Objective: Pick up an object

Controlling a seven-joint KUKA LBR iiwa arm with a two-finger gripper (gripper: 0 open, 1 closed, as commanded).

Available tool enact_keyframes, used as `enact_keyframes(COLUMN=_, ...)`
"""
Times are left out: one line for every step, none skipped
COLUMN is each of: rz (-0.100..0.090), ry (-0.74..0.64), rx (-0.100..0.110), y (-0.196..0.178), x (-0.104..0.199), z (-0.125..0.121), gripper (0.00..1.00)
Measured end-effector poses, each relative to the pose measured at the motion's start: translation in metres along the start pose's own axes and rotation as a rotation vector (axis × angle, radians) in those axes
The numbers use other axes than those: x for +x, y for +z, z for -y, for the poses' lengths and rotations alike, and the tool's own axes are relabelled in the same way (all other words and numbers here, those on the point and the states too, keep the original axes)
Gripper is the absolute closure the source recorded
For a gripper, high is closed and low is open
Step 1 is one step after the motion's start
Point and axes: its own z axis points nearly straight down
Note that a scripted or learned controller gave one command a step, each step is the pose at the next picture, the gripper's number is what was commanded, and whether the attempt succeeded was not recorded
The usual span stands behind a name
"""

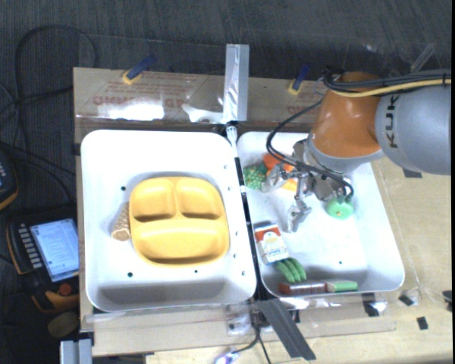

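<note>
- The hand (298, 209) hangs low inside the right bin (379, 233), in its upper middle part, with the arm's orange band just above it in the view.
- Its two thin fingers point down and toward the near side of the bin; they look slightly parted, and I see nothing between them, so I judge the hand is carrying nothing.
- No single object is named by the task; the nearest candidates lie around the hand.
- A small red and white box (268, 242) lies just beside the fingertips, toward the near-left; its long axis runs roughly from far to near, tilted a little.
- A round green ball (338, 208) sits just to the right of the hand, with no axis to speak of.
- A green leafy piece (255, 176) and an orange piece (277, 165) lie at the far-left of the hand, close against the bin's left wall.
- Along the near wall lie a green pod bundle (291, 268) and a long thin stick (318, 287), red-brown at one end and green at the other, its long axis running left to right.
- The left bin (98, 203) holds a yellow divided tray (179, 218) and a tan cone-like thing (121, 221), well apart from the hand.
- My judgement: the box is the closest target, needing a short shift near-left and fingers set across its narrow width.
</note>
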Motion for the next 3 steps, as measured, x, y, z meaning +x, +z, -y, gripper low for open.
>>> enact_keyframes(rz=0.0, ry=0.128, rx=0.001, y=0.001, x=-0.032, z=0.008, gripper=0.0)
enact_keyframes(rz=-0.015, ry=0.237, rx=-0.005, y=0.001, x=-0.058, z=0.016, gripper=0.0)
enact_keyframes(rz=0.003, ry=0.408, rx=0.001, y=0.0, x=-0.028, z=0.007, gripper=0.0)
